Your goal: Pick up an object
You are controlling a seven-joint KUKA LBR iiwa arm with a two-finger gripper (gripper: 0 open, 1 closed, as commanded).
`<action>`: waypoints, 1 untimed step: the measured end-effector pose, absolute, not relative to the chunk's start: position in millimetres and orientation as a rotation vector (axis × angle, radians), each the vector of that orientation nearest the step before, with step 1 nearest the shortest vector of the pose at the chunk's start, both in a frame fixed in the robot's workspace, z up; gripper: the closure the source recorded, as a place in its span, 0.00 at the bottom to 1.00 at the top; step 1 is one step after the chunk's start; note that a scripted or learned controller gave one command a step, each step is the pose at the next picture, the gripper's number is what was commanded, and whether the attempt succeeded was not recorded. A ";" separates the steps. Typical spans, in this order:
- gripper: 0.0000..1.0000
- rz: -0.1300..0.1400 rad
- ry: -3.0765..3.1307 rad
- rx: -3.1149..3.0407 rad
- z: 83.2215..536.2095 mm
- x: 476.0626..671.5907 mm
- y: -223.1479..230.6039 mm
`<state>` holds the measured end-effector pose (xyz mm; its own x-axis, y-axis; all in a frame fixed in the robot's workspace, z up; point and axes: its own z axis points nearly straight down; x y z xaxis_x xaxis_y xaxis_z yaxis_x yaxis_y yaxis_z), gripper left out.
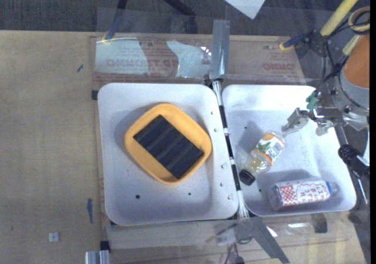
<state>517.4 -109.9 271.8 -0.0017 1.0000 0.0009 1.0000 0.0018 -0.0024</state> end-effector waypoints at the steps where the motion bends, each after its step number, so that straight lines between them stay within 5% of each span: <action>1: 0.00 0.000 -2.244 -2.199 114.4 535.9 -105.1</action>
